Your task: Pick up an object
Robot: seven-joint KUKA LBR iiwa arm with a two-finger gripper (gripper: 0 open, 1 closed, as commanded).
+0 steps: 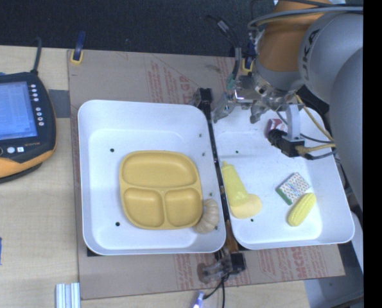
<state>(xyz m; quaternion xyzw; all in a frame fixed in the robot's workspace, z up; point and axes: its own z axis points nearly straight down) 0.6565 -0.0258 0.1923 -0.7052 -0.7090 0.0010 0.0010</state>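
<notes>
Both bins (94, 124) plain white. Left one: pale yellow divided tray (160, 188), beige lumpy thing (208, 217) at its corner. Right one: light yellow oblong toy (237, 190), brighter yellow corn cob (301, 209), small green block (293, 187) with white checkered top. Arm (325, 37) grey, orange band (290, 34) above wrist. Bench light wood, brown cardboard (146, 69) with faded red print. Pendant (14, 124) black and orange, blue screen.

Two white bins (101, 117) looking like smooth, faintly glossy plastic, yellow divided tray (160, 188) showing a matt plastic finish, brown cardboard sheet (146, 76) under the bins looking dull and papery, surface (24, 236) beyond it appearing as pale wood grain, arm's grey shell (335, 50) gleaming smooth
</notes>
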